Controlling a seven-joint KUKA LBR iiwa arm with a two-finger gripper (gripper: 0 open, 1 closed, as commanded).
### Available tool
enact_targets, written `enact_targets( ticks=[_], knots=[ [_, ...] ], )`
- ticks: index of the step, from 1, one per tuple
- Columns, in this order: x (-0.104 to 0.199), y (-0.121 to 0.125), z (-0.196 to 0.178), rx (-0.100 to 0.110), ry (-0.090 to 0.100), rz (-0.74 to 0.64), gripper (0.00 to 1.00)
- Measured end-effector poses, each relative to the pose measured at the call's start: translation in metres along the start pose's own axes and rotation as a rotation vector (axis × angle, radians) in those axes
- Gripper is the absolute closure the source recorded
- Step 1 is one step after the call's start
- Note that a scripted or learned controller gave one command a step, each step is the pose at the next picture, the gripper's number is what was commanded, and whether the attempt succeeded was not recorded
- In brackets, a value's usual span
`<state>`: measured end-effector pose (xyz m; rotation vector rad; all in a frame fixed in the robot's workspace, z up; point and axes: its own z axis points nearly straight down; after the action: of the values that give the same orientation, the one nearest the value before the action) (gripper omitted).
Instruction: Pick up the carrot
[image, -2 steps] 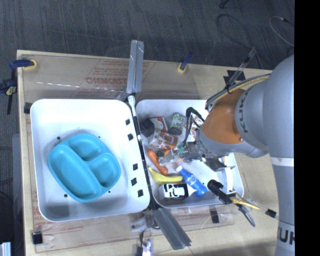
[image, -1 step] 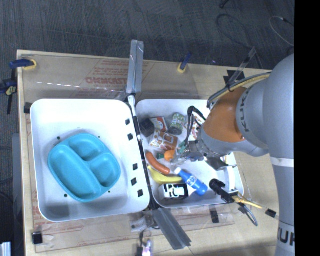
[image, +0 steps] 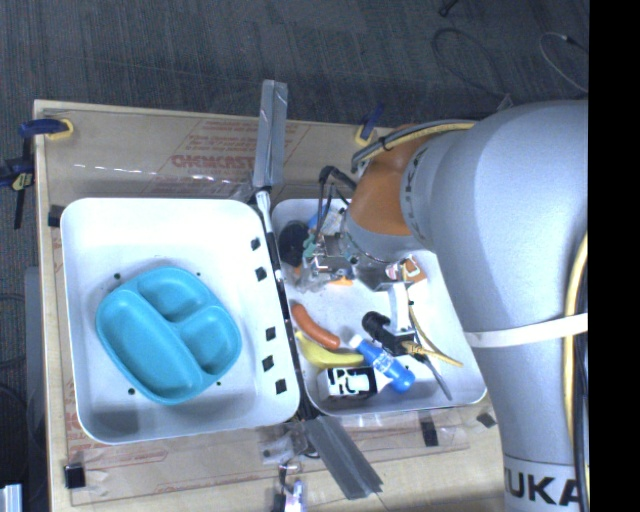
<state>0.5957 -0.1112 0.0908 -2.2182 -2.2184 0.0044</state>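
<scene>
1. The carrot (image: 315, 326) lies in the right bin (image: 452, 318), close to the divider where the two bins meet. It is a short orange-red rod, lying at a slant, and its lower end touches a yellow banana (image: 330, 352) just below it.

2. Landmark: the carrot. A blue bottle (image: 388, 366) with a dark cap sits to its right. A black-and-white box (image: 350, 381) lies below it, past the banana. A round black object (image: 294, 241) sits above it, near the bin's top edge.

3. The gripper (image: 325, 262) hangs above the carrot, apart from it, under the orange wrist band. Whether it is open or closed I cannot tell; nothing visible is held in it.

4. Handling, as a judgement: it looks like a toy carrot, light and stiff, with a smooth, rather slippery skin. It may roll or slide out of a pinch.

5. Best hold, I judge, is across the middle of its length, closing over the narrow width. The upper half is freer, away from the banana; the bin wall beside it leaves little room on that side.
</scene>
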Motion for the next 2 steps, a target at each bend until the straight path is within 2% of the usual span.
enact_targets(
  ticks=[1, 2],
  knots=[
    [-0.0676, -0.0274, -0.0909, -0.004, -0.001, -0.063, 1.00],
    [-0.0671, -0.0274, -0.0906, -0.003, -0.001, -0.064, 0.00]
  ],
)
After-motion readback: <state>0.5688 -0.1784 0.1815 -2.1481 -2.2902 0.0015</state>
